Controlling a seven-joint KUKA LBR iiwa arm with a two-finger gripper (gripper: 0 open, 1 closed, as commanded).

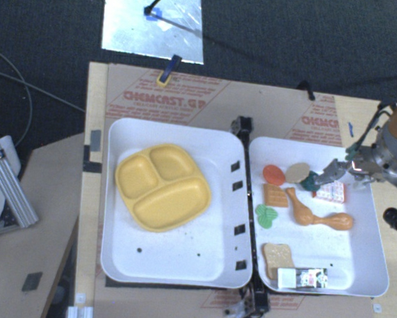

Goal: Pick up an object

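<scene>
My gripper (322,179) hangs over the upper part of the right bin (369,272), its teal-tipped fingers pointing left and close above a white speckled packet (332,194). I cannot make out whether anything sits between the fingers. Just left of the tips lie a beige round piece (296,173) and a red-orange round piece (274,175). Below them are an orange cracker (275,196), a tan drumstick (302,211), an orange squash-shaped toy (334,220) and a green leaf piece (265,216).
A slice of toast (277,257) and a small printed packet (304,277) lie at the right bin's front. The left bin (116,252) holds a yellow divided plate (162,186). A black clip strip (245,194) runs between the bins.
</scene>
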